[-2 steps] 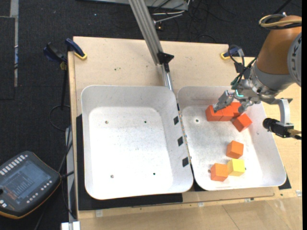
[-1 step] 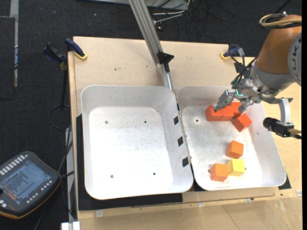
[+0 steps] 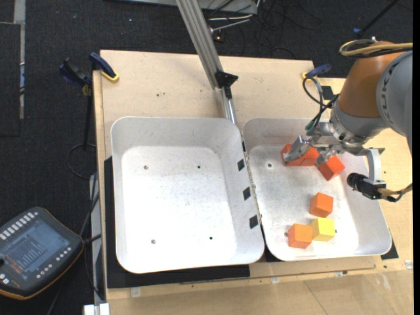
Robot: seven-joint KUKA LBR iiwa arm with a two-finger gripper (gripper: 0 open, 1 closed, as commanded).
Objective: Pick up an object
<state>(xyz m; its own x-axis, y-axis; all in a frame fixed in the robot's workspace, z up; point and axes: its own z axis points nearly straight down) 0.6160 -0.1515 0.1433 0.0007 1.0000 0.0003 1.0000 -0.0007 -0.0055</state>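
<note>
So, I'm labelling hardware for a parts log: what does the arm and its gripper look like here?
The arm is a thick rounded grey body with a broad orange band above the wrist. Yellow and dark cables loop over its top and down its side. The gripper is a small grey metal assembly, and a black cylindrical part on a white bracket sits beside it.

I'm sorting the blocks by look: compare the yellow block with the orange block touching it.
The yellow block is yellow and lies nearer the bin's right wall; the orange block is orange and lies to its left, slightly nearer the front rim. Both are small cubes resting on the right bin floor, apart from the pincer.
</note>
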